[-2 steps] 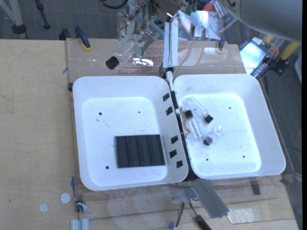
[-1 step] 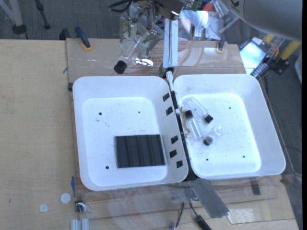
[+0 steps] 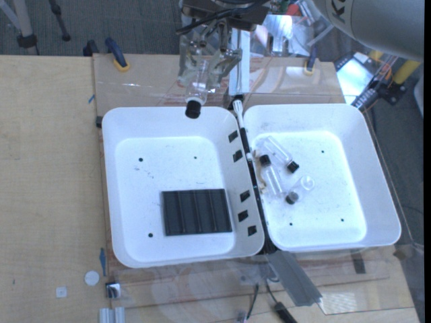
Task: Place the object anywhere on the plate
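A grey KUKA arm's two-finger gripper (image 3: 201, 85) hangs over the far rim of the left shallow white bin (image 3: 108, 180), its fingers pinched shut on a small clear plastic vial with a black cap (image 3: 194, 108). The vial points cap-down and slightly tilted, the cap seen against the bin's far edge near the divide between the two bins. The black ridged rectangular plate (image 3: 196, 211) lies flat on the floor of the same bin, toward its near side and well apart from the held vial. In the right shallow white bin (image 3: 385, 180), several more clear black-capped vials (image 3: 277, 161) lie loosely clustered on their sides in the left half, near the divide.
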You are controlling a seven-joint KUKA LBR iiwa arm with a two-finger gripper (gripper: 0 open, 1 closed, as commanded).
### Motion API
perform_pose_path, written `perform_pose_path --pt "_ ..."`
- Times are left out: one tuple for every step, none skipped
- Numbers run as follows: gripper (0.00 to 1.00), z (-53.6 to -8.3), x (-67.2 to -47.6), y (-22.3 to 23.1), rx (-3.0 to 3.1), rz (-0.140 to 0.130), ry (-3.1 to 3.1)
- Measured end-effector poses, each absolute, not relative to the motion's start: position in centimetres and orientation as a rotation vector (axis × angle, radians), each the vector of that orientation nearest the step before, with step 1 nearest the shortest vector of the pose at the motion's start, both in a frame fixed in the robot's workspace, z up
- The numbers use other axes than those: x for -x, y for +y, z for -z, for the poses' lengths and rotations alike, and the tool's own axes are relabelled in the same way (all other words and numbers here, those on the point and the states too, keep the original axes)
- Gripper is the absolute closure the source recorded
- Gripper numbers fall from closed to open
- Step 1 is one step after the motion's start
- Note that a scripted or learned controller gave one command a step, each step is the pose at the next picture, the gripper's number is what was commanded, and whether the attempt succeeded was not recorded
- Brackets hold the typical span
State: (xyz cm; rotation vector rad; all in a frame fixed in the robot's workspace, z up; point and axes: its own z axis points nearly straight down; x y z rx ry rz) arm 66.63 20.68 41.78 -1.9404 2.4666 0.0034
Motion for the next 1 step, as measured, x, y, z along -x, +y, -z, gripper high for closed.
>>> perform_pose_path --pt "1.0 -28.67 -65.91 21.24 2.326 -0.003 2.106"
